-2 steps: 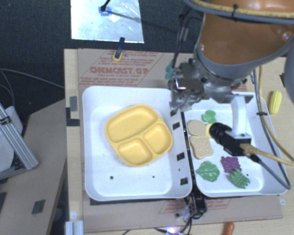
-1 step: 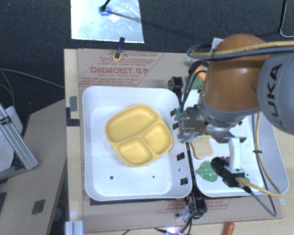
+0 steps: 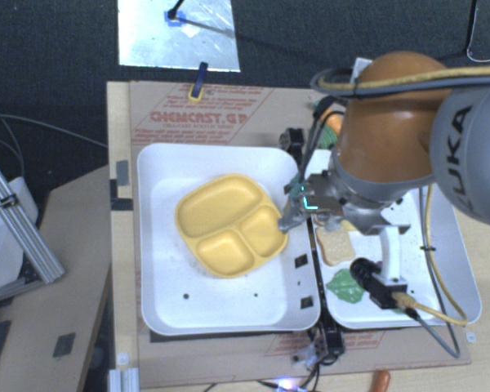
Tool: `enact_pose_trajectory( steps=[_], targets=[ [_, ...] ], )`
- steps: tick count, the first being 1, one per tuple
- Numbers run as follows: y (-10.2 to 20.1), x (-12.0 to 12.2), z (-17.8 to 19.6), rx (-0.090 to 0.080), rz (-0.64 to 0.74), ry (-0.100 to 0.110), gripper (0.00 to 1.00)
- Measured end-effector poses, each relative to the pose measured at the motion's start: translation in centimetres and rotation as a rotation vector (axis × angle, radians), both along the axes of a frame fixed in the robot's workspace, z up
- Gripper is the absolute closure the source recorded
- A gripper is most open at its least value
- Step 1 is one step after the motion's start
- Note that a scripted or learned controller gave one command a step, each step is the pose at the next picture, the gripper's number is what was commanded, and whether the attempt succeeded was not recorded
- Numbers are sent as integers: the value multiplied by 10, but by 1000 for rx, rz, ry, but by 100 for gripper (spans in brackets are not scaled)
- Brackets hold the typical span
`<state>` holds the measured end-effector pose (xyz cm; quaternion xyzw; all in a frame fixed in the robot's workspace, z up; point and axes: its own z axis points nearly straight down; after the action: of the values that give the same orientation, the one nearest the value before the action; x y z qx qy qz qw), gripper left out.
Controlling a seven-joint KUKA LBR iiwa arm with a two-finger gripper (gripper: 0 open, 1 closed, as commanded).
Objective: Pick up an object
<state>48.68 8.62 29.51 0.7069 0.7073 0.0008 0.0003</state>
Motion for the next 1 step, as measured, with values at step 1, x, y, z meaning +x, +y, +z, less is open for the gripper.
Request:
enact_pose_trajectory(
  steps=[1],
  targets=[
    [-8,1,83,1,3,-10,0]
  ],
)
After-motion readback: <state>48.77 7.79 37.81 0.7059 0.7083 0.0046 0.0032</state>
